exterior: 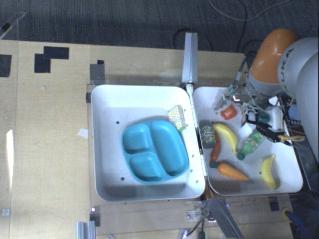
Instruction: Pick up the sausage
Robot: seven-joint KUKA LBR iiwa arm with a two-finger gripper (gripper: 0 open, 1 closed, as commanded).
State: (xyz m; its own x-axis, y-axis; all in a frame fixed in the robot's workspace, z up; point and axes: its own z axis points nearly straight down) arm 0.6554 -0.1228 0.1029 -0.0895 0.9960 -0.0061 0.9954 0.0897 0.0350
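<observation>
The slim reddish-brown sausage (216, 151) lies in the right shallow white bin (294, 180), near its left wall, between a small dark can (207, 136) and a curved yellow banana (227, 136), its lower end close to an orange carrot (232, 171). Nothing grips it, so the pick looks not yet begun. The grey arm's pincer (238, 99) hangs over the bin's far side, close to a small red-orange object (229, 112) and well apart from the sausage; whether it is spread or pressed together I cannot tell. By my judgement, the approach, the closing and the lift all remain.
</observation>
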